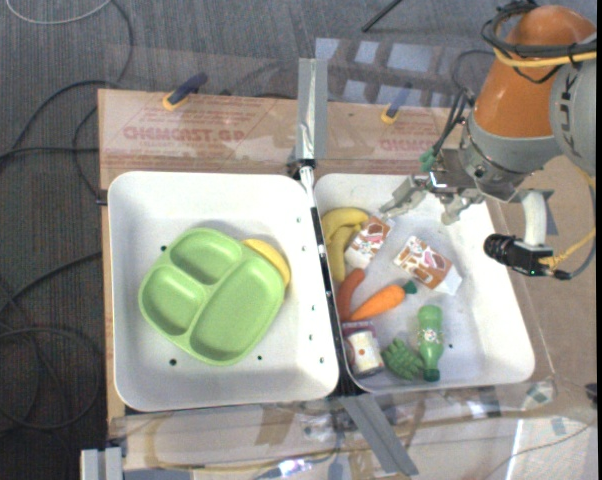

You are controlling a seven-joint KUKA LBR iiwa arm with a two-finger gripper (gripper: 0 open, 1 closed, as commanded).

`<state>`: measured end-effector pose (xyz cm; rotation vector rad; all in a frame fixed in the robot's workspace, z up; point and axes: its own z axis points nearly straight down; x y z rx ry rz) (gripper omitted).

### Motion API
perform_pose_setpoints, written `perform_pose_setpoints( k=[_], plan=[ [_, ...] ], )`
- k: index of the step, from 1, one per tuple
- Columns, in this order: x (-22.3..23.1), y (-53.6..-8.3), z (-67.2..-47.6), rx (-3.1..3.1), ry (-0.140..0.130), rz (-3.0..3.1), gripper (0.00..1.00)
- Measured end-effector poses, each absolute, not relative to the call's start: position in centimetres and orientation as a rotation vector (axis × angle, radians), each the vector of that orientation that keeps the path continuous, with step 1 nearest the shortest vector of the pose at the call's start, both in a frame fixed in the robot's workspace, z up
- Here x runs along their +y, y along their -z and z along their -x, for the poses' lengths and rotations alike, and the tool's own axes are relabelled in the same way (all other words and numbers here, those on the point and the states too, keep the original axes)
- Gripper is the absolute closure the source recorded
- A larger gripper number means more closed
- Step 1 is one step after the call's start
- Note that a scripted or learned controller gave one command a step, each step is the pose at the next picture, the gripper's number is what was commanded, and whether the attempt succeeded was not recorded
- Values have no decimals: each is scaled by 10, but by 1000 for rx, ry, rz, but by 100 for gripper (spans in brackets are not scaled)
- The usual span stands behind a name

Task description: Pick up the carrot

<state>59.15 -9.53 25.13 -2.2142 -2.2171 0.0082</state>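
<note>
camera view: one angle to work from, looking down on both bins on the counter.
gripper [433, 197]: hanging over the back edge of the right bin [501, 353], fingers spread apart with nothing between them, so it's released.
carrot [379, 301]: lying flat mid right bin, leafy end toward the small carton [422, 263], tip toward the bin's left wall. Well apart from the gripper.
neighbours: red chili [350, 291] just beside its tip, banana [337, 230] further back, green bottle [430, 340] in front. Pretty crowded.
left bin [131, 368]: green divided plate [214, 295], not my concern.
step: I'd say approach, no grasp yet.
next move: I reckon come forward over the carrot's middle, turn the fingers across its length, then drop without clipping the chili or carton.
</note>
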Motion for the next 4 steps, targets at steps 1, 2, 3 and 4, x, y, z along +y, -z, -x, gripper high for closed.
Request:
perform_pose_setpoints(
  k=[1, 2, 3, 4],
  plan=[
    [-95, -251, -592, -2217, -8, 2214, 0],
    [-70, -179, -503, -2099, -12, 2324, 0],
    [-102, -87, -505, -2041, 6, 2387, 0],
    [-101, -94, -505, -2037, 6, 2384, 100]
  ],
)
